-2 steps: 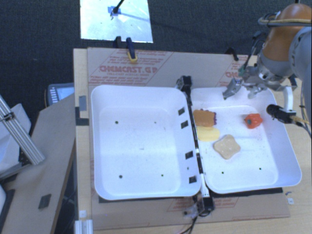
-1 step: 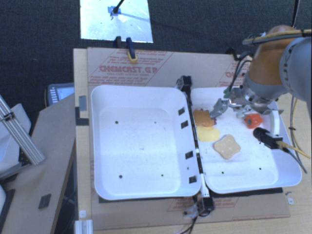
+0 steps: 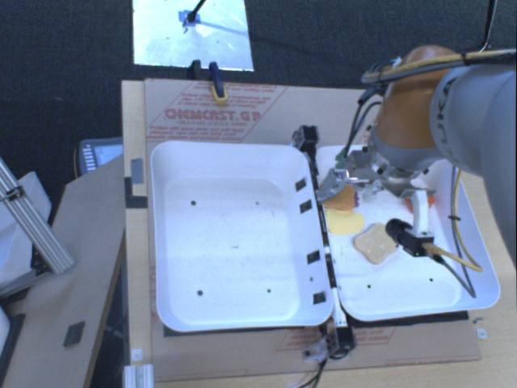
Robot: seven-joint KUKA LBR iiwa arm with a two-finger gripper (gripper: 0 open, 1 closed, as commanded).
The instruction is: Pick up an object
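Note:
My gripper point(image 3: 334, 184) hangs low over the near-left part of the right bin point(image 3: 452, 293), close to the wall it shares with the left bin. An orange piece point(image 3: 345, 200) lies right under and beside it, partly covered by it. A flat yellow piece point(image 3: 347, 223) rests just in front of the orange one. A tan, toast-like slab point(image 3: 373, 244) lies next to the yellow piece. An orange-and-white object point(image 3: 421, 209) sits further right, partly hidden by the arm point(image 3: 452, 103).
The left white bin point(image 3: 234, 241) adjoins the right one, with black clips point(image 3: 314, 257) along the shared rim. Both bins rest on a cardboard sheet point(image 3: 218, 111). A shiny square plate point(image 3: 192, 23) lies at the back.

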